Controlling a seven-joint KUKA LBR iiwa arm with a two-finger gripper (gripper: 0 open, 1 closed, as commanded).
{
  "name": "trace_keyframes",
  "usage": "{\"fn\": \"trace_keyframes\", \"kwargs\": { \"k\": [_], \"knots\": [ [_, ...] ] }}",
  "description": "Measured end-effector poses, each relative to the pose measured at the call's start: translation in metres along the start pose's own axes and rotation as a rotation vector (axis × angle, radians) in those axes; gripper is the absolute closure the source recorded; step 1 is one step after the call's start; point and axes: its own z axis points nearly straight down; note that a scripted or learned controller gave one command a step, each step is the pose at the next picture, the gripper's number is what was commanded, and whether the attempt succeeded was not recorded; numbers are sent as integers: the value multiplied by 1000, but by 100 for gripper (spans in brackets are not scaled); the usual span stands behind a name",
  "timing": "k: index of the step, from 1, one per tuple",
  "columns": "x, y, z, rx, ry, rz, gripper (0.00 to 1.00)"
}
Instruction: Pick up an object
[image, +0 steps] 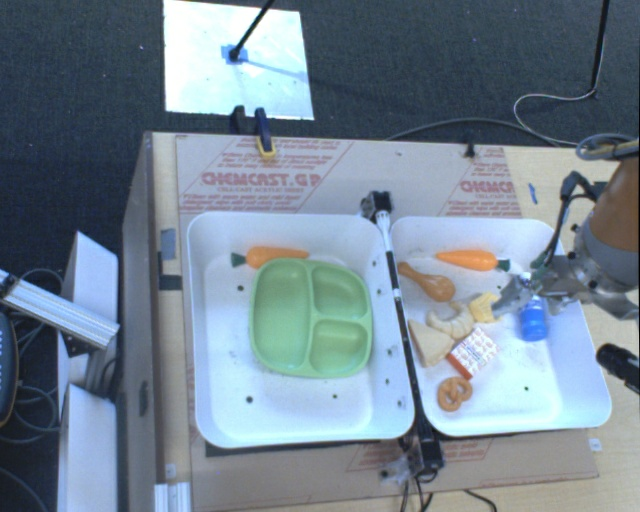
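While the arm reaches into the right bin, nothing is lifted yet and the pick is yet to be made.

From the overhead camera, the gripper (518, 292) sits low in the right bin (585, 400), near the upper right of the pile, and whether its tips are spread or pressed together I cannot tell; nothing shows between them. Just beside it lies a blue cylinder (534, 322), with a yellow block (483, 307) on its other side, so either looks the likely target. Further off rest an orange carrot (467, 260), a drumstick-shaped toy (428, 282), a pale wedge (430, 345), a red-and-white box (473, 353) and a pretzel (453, 393). Over in the left bin (215, 400), a green divided plate (310, 318) and a second carrot (272, 256) lie untouched. On writing: the board under the bins reads "CHEMCAST GP" (262, 180) in red; the box's print is too small to read.
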Motion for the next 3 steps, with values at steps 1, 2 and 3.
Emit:
{"fn": "trace_keyframes", "kwargs": {
  "k": [1,2,3],
  "knots": [
    [46,-31,31,1,0,0,0],
    [55,-28,134,-10,-3,3,0],
    [10,13,56,-3,-2,2,0]
  ]
}}
